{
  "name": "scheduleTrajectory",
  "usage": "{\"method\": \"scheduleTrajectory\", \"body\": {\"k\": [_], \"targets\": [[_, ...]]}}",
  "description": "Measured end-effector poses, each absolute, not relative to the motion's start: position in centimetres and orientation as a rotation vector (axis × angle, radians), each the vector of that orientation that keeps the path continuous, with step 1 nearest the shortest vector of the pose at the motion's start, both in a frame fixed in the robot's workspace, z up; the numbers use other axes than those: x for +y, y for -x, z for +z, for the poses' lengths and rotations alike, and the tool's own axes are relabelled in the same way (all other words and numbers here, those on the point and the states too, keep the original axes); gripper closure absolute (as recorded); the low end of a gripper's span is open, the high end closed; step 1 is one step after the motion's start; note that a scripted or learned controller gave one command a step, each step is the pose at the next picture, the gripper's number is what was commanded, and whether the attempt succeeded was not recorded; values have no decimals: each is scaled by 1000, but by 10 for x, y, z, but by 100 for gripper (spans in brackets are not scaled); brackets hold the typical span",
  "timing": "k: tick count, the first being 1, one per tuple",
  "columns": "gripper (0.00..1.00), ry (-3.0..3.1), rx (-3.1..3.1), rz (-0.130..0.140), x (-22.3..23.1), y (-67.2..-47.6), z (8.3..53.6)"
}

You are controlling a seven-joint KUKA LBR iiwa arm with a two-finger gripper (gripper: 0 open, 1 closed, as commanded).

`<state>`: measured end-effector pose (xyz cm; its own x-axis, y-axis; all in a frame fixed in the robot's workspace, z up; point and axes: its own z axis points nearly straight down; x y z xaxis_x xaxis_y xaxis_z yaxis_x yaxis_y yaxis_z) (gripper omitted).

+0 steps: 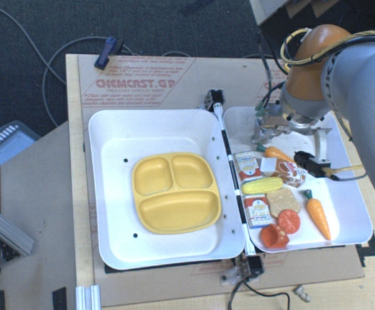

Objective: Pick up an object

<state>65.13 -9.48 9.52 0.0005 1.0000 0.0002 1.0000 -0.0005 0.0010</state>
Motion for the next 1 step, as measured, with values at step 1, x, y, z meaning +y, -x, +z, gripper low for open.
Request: {"method": "scheduleTrajectory", "body": {"k": [1], "targets": [[100, -2223, 2219, -2, -133, -588, 85]]}}
